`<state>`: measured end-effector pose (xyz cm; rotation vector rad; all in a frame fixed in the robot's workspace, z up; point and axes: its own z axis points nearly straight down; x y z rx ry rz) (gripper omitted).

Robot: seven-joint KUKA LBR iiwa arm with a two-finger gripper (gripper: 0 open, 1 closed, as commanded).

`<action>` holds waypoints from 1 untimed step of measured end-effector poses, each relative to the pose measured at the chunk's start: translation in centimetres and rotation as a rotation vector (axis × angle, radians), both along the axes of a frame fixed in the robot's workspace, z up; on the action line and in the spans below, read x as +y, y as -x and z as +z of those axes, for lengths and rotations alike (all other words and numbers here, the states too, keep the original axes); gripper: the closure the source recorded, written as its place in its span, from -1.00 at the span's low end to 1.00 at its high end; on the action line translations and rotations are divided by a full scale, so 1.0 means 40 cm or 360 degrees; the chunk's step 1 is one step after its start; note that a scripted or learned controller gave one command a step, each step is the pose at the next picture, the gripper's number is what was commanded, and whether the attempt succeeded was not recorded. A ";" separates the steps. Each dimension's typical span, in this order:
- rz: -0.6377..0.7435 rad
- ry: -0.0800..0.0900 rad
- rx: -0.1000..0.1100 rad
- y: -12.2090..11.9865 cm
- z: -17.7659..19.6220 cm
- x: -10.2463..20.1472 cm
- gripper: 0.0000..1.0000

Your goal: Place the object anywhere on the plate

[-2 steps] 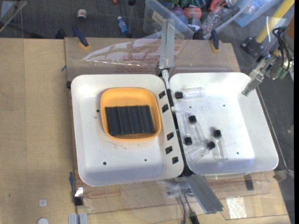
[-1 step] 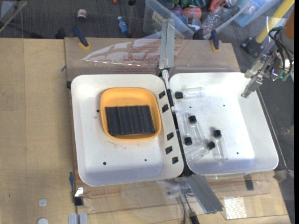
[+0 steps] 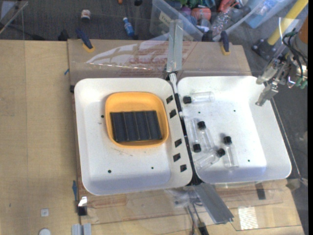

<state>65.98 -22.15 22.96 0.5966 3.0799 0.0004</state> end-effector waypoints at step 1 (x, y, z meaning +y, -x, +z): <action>0.0125 0.0002 -0.0004 0.005 0.015 0.001 -1.00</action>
